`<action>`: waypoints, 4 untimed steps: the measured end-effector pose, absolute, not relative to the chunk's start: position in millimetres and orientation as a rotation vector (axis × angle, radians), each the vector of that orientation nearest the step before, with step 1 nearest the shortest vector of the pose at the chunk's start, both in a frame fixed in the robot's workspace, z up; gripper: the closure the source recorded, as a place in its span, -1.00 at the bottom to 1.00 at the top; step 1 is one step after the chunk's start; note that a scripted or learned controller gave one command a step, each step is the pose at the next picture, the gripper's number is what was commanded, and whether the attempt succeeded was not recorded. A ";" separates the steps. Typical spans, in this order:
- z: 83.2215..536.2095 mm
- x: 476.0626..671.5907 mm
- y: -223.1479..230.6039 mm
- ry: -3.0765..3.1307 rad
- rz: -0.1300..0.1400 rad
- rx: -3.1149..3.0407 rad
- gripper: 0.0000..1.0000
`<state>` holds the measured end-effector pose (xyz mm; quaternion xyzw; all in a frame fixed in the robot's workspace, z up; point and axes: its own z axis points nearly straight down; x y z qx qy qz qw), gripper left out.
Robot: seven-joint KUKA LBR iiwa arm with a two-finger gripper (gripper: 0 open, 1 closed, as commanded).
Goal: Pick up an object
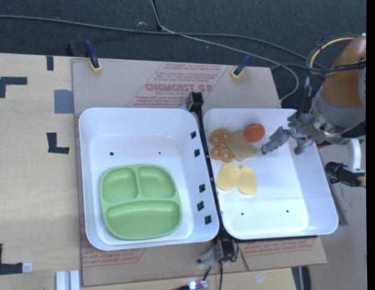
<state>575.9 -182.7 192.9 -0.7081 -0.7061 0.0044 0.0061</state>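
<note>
Tomato, small, round and probably light but apt to roll, sits just right of the pretzel; gripper, jaws spread and empty, should pinch its widest middle.

At the right of the frame the gripper hangs open over the right bin, near a red ball, pretzels and yellow slices. The left bin holds a green tray.

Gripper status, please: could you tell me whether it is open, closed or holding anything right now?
Gripper: open, holding nothing, fingers spread above the right bin.
</note>
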 end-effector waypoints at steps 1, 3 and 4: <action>201.3 579.2 -182.2 -2.223 0.002 -2.220 -1.00; 85.7 576.9 -186.6 -2.223 0.003 -2.220 -1.00; 99.4 578.2 -186.7 -2.227 0.001 -2.221 1.00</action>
